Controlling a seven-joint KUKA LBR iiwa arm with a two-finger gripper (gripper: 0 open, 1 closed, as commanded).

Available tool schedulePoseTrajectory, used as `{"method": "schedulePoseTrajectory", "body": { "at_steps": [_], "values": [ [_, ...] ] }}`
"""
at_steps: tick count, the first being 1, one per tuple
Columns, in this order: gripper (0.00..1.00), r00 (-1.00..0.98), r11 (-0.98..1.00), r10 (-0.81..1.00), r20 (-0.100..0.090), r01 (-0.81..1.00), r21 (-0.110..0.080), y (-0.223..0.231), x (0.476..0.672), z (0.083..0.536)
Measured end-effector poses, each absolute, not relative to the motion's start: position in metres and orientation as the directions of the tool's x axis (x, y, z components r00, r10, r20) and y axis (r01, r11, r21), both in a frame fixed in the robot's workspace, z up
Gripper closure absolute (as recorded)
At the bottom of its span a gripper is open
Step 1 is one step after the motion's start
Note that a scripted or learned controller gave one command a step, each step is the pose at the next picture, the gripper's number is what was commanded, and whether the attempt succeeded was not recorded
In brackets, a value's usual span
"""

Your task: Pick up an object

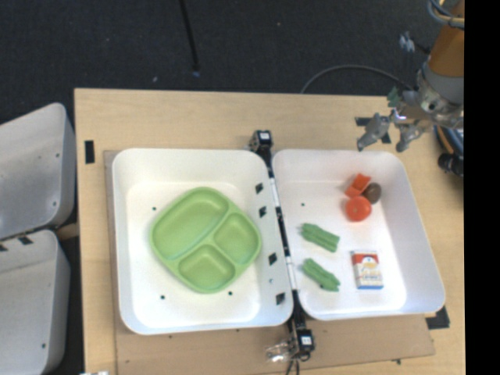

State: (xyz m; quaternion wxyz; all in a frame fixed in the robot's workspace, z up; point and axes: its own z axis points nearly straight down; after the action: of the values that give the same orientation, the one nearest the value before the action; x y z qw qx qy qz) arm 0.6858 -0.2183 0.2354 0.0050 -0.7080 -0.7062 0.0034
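The right bin (406, 201) holds two green pieces (319, 237) (321, 275), a small white and red box (366, 270), and a cluster of orange-red items (358, 208) with a brown one (373, 193) beside them. My gripper (388, 135) hangs at the upper right, above the bench just beyond the right bin's far rim, with its two fingers spread apart and nothing between them. It sits up and to the right of the orange cluster, well apart from it.
The left bin (133, 178) holds a green three-compartment plate (205, 239). A black divider with clips (273, 217) runs between the bins. A cable (344, 73) loops over the bench's far edge. White chairs (31, 178) stand at the left.
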Motion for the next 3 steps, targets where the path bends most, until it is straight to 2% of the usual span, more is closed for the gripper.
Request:
{"method": "schedulePoseTrajectory", "body": {
  "at_steps": [1, 3],
  "values": [
    [0.00, -0.001, 0.001, 1.000, -0.002, 1.000, 0.002, -0.218, 0.688, 0.245],
    [0.00, -0.001, 0.001, 1.000, -0.001, 1.000, -0.003, -0.211, 0.677, 0.128]
  ]
}}
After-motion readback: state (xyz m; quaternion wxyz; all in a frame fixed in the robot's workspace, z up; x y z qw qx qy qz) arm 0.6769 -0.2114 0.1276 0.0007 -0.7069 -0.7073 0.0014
